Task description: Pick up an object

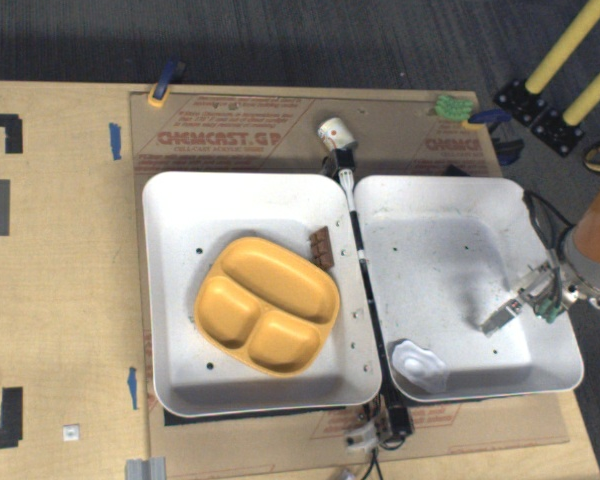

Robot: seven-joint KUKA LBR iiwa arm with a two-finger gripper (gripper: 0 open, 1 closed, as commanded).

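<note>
Small clear crumpled plastic cup [418,364] — light, flimsy, slippery; best pinched across the rim. Two-finger gripper [502,315] nearby over the right white bin [450,208] — state unclear.

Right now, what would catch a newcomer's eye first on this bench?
The big yellow divided tray in the left bin stands out most, with a small brown block at its upper right. In the right bin, the tool hangs near the right wall, and a clear plastic piece lies at the near-left corner.
</note>
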